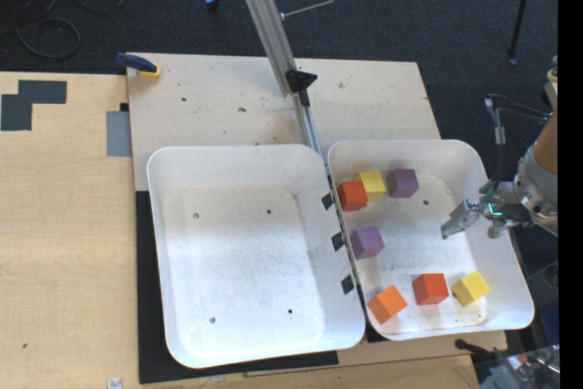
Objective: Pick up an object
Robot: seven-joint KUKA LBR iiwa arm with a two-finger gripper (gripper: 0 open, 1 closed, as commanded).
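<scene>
The gripper [465,221] hangs at the right bin's [460,155] right edge — whether it is parted or closed, I cannot tell. Cubes lie near — red cube [430,288] and yellow cube [471,288] at lower right, purple cube [367,241] centre-left.

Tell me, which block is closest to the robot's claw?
The yellow block by the right bin's front corner, just below the gripper; the red block beside it sits slightly farther.

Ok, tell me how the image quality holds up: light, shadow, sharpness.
Camera view: light is even and soft, with no harsh glare on the white bins; the cubes cast only faint shadows, as under the yellow cube; the blocks read fairly sharp, while the gripper at the right bin's edge looks slightly soft; the dark floor shows little detail.
</scene>
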